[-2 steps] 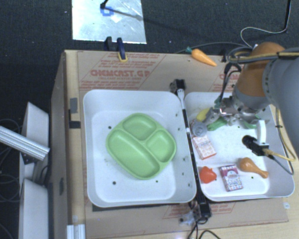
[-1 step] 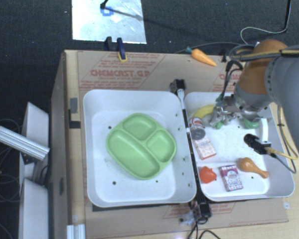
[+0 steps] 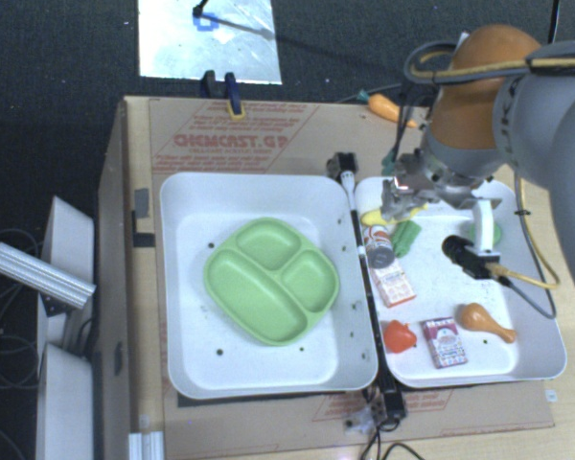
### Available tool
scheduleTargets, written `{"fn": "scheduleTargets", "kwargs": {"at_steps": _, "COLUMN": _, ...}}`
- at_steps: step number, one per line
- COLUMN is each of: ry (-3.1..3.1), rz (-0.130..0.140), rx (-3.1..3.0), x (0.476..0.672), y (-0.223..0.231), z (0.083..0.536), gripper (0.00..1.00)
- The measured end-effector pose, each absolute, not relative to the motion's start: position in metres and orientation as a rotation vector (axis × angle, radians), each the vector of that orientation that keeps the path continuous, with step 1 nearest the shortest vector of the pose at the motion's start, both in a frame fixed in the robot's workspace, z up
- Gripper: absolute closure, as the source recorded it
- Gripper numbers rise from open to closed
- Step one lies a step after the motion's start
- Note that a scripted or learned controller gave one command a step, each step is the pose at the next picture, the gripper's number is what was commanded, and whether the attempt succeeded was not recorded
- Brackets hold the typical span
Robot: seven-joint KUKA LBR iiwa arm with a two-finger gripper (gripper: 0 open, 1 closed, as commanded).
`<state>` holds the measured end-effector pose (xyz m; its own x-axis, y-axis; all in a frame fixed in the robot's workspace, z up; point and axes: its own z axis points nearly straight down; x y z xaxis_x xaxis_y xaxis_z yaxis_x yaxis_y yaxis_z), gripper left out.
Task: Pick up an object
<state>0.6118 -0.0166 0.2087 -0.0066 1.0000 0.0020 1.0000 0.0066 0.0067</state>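
Right now the gripper (image 3: 400, 199) hangs low over the far-left corner of the right bin (image 3: 541, 353), and whether it is spread or closed I cannot tell. Just below and toward the near side lie a yellow piece (image 3: 374, 218) and a green pepper (image 3: 405, 235), the pepper's long axis running diagonally from far-right to near-left.

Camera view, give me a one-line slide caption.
KUKA arm's gripper lowered over the cluttered right bin; a green divided plate lies in the left bin.
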Motion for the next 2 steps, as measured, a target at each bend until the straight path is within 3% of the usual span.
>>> {"fn": "scheduleTargets", "kwargs": {"at_steps": 1, "ry": 2.224, "rz": 0.003, "rx": 2.216, "x": 0.611, "y": -0.019, "z": 0.207, "gripper": 0.00}}
{"fn": "scheduleTargets", "kwargs": {"at_steps": 2, "ry": 2.222, "rz": -0.003, "rx": 2.221, "x": 0.616, "y": -0.087, "z": 0.135, "gripper": 0.00}}
